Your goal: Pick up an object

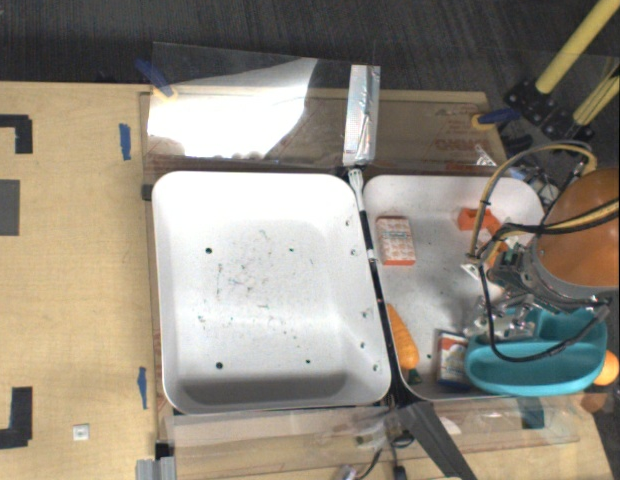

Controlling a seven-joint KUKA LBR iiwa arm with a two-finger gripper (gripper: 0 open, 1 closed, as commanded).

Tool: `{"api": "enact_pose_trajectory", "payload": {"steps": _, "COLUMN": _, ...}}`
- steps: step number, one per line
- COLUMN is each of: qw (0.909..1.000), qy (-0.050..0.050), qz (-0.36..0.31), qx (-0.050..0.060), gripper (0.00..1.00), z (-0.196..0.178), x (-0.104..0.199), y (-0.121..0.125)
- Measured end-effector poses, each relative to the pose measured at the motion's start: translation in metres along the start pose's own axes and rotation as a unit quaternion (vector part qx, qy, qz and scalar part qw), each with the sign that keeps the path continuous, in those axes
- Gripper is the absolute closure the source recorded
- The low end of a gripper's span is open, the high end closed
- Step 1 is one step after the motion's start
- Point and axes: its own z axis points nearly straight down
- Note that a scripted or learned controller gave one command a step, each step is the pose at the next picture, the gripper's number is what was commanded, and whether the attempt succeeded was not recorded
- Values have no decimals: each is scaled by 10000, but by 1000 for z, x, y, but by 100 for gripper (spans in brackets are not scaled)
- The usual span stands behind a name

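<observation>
The right bin (430,203) holds several items. A small pink and white box (396,240) lies near its left wall. Against that wall, lower down, lies an orange carrot (402,338). A small printed carton (450,356) sits at the front, touching a teal bowl (535,364). An orange block (468,218) lies partly behind cables. My gripper (506,320) hangs under the arm's orange band (590,230), just above the bowl's far rim and right of the carton. Cables and metal parts hide its tip.
The left bin (190,200) stands beside the right one, with a thin divider between them. A clear plastic sheet (250,108) and a foil strip (361,113) stand behind the bins. Yellow poles (580,33) rise at the top right. An orange ball (607,368) peeks out beside the bowl.
</observation>
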Motion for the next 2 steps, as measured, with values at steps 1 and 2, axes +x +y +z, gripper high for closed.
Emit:
{"api": "enact_pose_trajectory", "payload": {"steps": 1, "qw": 9994, "qy": 117, "qz": -269, "qx": -159, "gripper": 100, "z": 12, "x": -111, "y": -91}}
{"api": "enact_pose_trajectory", "payload": {"steps": 2, "qw": 9903, "qy": 81, "qz": -1382, "qx": -130, "gripper": 100, "z": 6, "x": -82, "y": -14}}
